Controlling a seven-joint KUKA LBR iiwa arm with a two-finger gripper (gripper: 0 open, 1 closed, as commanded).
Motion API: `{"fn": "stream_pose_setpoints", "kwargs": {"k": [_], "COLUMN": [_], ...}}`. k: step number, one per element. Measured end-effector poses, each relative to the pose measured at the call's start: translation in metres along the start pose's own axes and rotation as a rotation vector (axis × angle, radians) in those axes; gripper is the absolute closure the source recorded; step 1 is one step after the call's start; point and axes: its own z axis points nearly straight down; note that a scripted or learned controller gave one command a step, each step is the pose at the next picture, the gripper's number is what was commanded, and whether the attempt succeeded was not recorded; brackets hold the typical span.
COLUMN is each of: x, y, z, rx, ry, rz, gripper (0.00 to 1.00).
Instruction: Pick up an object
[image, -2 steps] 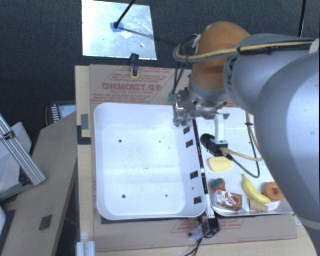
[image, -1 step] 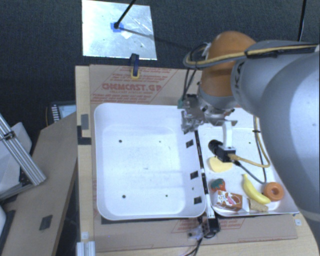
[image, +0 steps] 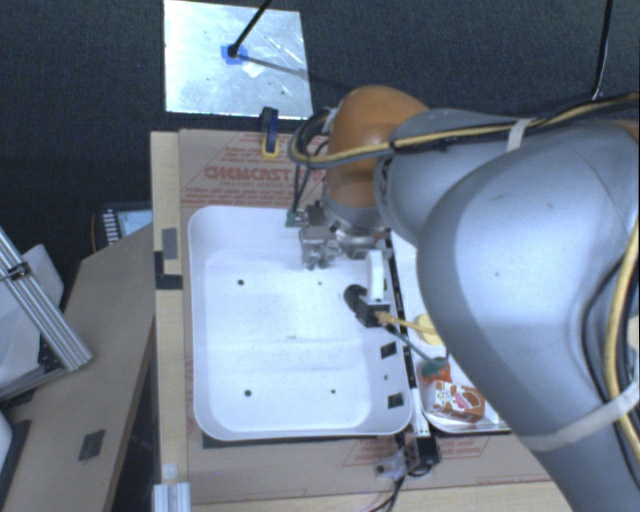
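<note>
1. Gripper (image: 314, 252) hangs low over the far right part of the left bin (image: 225, 340), close to the back wall of this bin.
2. I cannot tell from this view whether it is open or closed.
3. The grey arm (image: 520, 260) reaches in from the right and covers most of the right bin (image: 447, 421).
4. An orange and white packet (image: 460, 400) lies in the near left corner of the right bin, well apart from the gripper.
5. A small green thing (image: 432, 368) lies just beside the packet, on its far side.
</note>
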Motion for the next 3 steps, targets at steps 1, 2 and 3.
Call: {"fn": "stream_pose_setpoints", "kwargs": {"k": [1, 2, 3], "x": [-0.071, 0.024, 0.023], "y": [-0.064, 0.000, 0.013], "z": [-0.087, -0.134, -0.013], "rx": [-0.002, -0.010, 0.009], "ry": [-0.003, 0.003, -0.003], "rz": [0.015, -0.003, 0.004], "gripper": [1.00, 1.00, 1.00]}}
